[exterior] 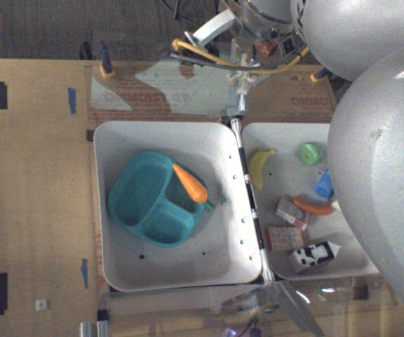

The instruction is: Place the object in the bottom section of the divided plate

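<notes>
Bench bears 2 white bins, side by side.

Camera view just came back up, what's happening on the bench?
The arm is raised above the bins' far edge, its hand away from everything. A toy carrot lies across the right rim of the teal divided plate in the left bin, not in the bottom section. The other toys sit in the right bin.

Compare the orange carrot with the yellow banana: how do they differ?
The orange toy carrot is straight and tapered; the yellow toy banana is curved. The carrot lies in the left white bin, across the rim of the teal divided plate; the banana lies on the floor of the right white bin. Both look like toy food.
</notes>
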